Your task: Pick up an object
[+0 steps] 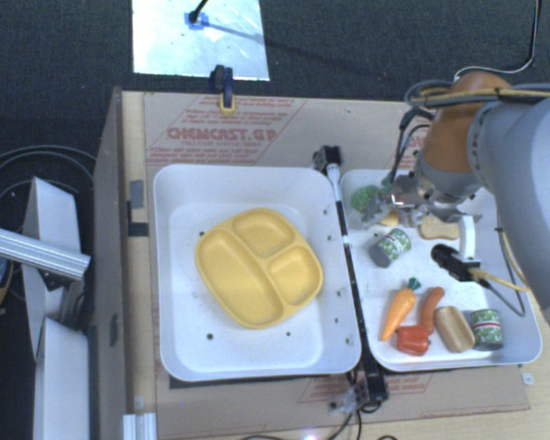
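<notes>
1. Nearest edge of the right bin (532, 342): a red pepper (413, 339), a hot-dog bun (454, 328) and a small striped can (486, 328) sit in a row, with a carrot (400, 308) and an orange sausage (432, 305) just behind. All packed tight and touching; poor targets, since the gripper would likely knock the neighbours.
2. Mid bin: a small grey-green can (390, 246) lies on its side, apart from the others. Judged the cleanest pick; come straight down and close across its short axis so it cannot roll.
3. A black piece (451, 262) hangs off the arm over the bin; keep it clear of the carrot group when descending.
4. Far end of the bin: the gripper (394, 204) hovers low by a green broccoli-like toy (365, 198), with a beige biscuit shape (438, 229) just beside. Cannot tell whether it is parted or closed, and nothing is visibly gripped.
5. If broccoli is the target: it sits near the bin wall and divider, so centre over it and avoid scraping the rim.
6. Left bin (179, 273) holds a yellow divided tray (257, 266); too flat and wide, skip.
7. Lift straight up before any sideways travel over the table (238, 122).
</notes>
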`<state>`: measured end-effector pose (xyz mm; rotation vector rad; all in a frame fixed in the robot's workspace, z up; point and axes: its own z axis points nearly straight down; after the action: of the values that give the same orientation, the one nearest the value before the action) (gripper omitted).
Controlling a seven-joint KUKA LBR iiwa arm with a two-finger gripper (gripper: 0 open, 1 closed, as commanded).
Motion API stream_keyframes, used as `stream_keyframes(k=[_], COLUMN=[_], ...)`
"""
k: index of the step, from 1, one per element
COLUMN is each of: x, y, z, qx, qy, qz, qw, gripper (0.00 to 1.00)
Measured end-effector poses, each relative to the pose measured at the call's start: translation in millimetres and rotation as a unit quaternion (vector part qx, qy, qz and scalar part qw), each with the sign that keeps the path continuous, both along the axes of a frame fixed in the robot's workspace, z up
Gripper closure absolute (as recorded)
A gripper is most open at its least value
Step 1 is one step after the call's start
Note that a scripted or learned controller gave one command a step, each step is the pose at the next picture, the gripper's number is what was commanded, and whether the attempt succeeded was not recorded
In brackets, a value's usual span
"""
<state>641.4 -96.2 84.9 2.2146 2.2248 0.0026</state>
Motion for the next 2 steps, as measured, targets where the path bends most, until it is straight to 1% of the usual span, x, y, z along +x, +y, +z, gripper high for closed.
stream_keyframes(k=[1,2], x=[-50,-48], y=[5,5], z=[-1,11], qx=[0.0003,0.0000], qy=[0.001,-0.001], qz=[-0.001,-0.001], qw=[1.0000,1.0000], gripper=[0.00,1.00])
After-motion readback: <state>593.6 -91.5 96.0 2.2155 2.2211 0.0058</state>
